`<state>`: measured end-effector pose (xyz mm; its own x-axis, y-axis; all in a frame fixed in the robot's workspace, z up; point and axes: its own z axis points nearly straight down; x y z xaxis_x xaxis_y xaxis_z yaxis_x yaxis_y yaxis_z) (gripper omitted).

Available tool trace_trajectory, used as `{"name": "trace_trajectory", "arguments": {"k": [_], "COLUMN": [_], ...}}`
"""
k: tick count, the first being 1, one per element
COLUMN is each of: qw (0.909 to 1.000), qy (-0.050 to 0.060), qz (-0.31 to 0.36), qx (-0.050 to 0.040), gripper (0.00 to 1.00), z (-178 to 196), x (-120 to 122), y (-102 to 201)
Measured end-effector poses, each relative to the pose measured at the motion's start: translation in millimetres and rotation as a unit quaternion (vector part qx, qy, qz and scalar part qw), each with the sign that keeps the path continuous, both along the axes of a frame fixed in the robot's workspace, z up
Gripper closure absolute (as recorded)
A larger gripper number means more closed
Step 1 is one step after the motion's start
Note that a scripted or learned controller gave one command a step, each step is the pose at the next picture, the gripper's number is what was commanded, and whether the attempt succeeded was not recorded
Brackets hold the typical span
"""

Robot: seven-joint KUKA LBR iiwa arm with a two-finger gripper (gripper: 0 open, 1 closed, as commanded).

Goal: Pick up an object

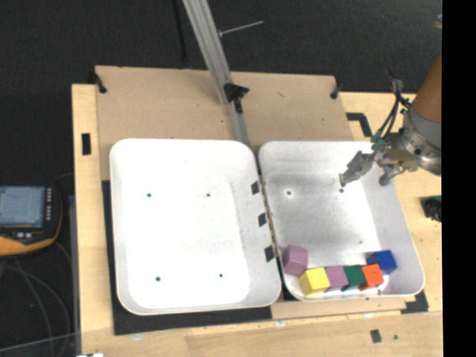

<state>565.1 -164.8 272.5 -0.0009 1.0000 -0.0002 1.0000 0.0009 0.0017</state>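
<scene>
Your blocks sit clustered along the near edge of the right bin (387,214): a purple cube (295,259) toward the divider, then a yellow cube (314,280), a lilac cube (336,276), a green cube (354,276), an orange cube (371,275) and a blue cube (383,260) in a touching row. Well apart, over the bin's far right part, you see the gripper (368,168) with its fingers spread, holding nothing. The left bin (186,222) lies beside it.

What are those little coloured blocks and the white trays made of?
The blocks look like painted wood or solid plastic: flat, matte, bright colours, crisp edges. Which one, the view leaves open. The right bin and left bin look like thin moulded plastic: smooth white with rounded corners, the right scuffed grey.
</scene>
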Motion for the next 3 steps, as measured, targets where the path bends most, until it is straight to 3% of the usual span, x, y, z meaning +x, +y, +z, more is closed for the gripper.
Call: {"name": "trace_trajectory", "arguments": {"k": [1,2,3], "qw": [1.0,1.0,1.0], "qy": [-0.002,0.002,0.003], "qz": [0.0,0.004,0.004], "qx": [-0.0006,0.0011,0.0012], "gripper": [1.0,1.0,1.0], "z": [11,-29,-77], "x": [1,35,2], "y": [-1,72,204]}}
